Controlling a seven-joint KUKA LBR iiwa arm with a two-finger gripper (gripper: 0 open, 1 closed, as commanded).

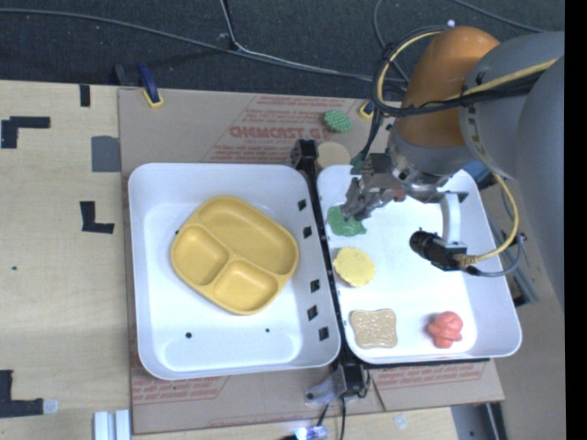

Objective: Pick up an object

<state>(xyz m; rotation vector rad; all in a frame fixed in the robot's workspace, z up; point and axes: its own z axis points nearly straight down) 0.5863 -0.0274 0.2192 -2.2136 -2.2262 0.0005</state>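
Camera view, looking down at a slant on two shallow white bins set side by side on a brown board. In the left bin, a yellow divided tray with three compartments, lying near the middle. In the right bin, four small items: a green piece near the upper left, just beside the divider; a yellow round piece just below it; a tan square piece near the front edge; a pink-red piece at the front right. Grey arm with orange band reaching in from the right, gripper low over the green piece, tips at or just above its top edge. Cannot tell how the gripper is set, nor whether anything is held. Outside the bins, a second green item on the board beyond the right bin.
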